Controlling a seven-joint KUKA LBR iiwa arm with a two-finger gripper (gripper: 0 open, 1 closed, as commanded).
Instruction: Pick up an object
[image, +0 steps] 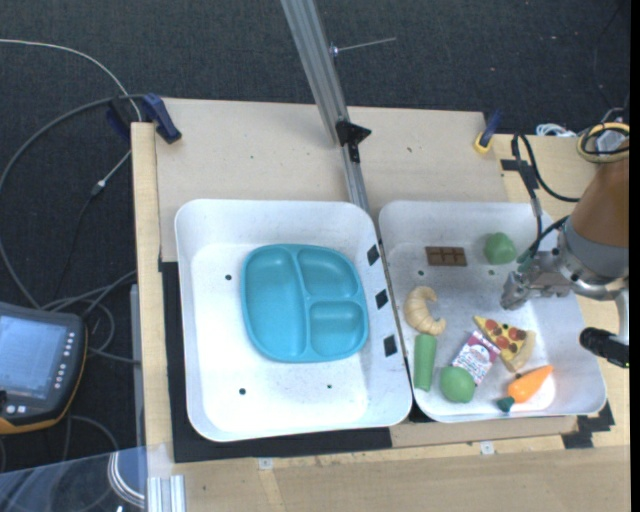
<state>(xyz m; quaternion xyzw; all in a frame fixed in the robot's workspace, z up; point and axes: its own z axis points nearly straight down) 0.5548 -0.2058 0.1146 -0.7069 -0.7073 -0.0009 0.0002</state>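
Note:
The right bin (400, 240) holds several toy foods: a brown chocolate bar (445, 257), a green ball (499, 247), a croissant (426, 310), a green cucumber (425, 361), a green lime-like fruit (457, 385), a pink carton (477, 357), a pizza slice (504, 338) and an orange carrot (528, 384). My gripper (516, 289) hangs low over the right bin, just below the green ball and above the pizza slice. Nothing shows between its fingers.
The left bin (200, 300) holds a blue divided tray (303, 301). A metal pole (322, 70) slants down to the gap between the bins. The arm's orange band (606, 205) is at the right edge. A pendant (35, 365) lies far left.

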